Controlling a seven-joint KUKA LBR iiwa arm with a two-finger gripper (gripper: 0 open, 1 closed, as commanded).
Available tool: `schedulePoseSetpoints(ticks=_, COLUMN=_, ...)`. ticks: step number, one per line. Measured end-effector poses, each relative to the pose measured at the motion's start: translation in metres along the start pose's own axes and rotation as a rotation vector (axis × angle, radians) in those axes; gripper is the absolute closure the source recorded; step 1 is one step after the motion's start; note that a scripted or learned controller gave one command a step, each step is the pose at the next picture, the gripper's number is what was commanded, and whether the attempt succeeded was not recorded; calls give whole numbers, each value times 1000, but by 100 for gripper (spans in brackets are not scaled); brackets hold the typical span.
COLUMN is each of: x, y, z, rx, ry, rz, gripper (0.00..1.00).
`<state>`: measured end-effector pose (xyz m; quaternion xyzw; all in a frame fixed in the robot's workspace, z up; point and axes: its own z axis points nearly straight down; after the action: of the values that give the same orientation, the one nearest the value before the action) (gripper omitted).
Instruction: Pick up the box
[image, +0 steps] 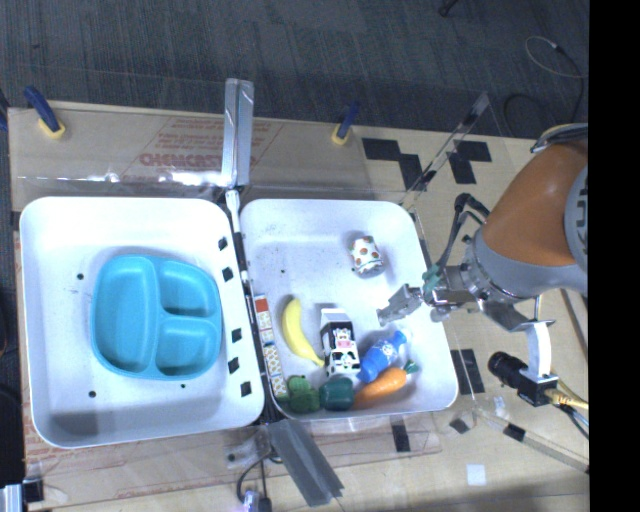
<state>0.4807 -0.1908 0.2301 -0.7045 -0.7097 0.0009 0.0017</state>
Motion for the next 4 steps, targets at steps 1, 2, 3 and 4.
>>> schedulePoseSetpoints(ticks=1, x=71, y=48, z=73, rx=1, ry=0, rz=-195, gripper=0)
schedulePoseSetpoints(ticks=2, x=90, y=116, z=139, rx=0, ry=-1, rz=-235, gripper=0)
schedulePoseSetpoints(ticks=3, x=90, y=117, z=129, rx=-1, ry=-2, rz=-238, gripper=100)
schedulePoseSetpoints(ticks=4, x=90, y=117, z=129, rx=-1, ry=-2, rz=-238, gripper=0)
